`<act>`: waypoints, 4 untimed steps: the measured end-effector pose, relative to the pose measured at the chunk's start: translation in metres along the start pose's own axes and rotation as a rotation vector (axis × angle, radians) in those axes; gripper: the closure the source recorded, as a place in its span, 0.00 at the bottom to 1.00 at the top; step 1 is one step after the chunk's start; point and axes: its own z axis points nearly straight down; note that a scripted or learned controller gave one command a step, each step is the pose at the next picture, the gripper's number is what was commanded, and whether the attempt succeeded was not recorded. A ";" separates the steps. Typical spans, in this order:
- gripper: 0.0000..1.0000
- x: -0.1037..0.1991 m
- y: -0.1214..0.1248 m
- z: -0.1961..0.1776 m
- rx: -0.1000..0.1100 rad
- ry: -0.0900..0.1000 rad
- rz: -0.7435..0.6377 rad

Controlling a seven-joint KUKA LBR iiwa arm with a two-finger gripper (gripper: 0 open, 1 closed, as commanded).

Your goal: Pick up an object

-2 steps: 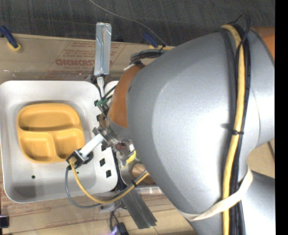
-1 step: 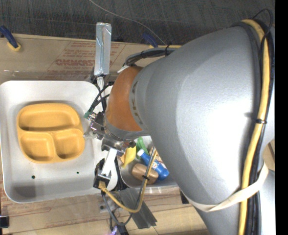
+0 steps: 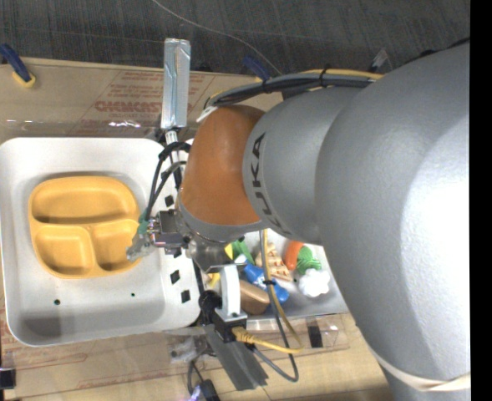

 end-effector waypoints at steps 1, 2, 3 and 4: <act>0.00 -0.068 0.008 -0.202 -0.013 0.001 -0.048; 0.00 -0.034 -0.001 -0.058 0.011 -0.002 -0.039; 0.00 -0.114 0.000 0.003 0.008 -0.002 -0.089; 0.00 -0.115 0.010 -0.022 0.001 0.000 -0.262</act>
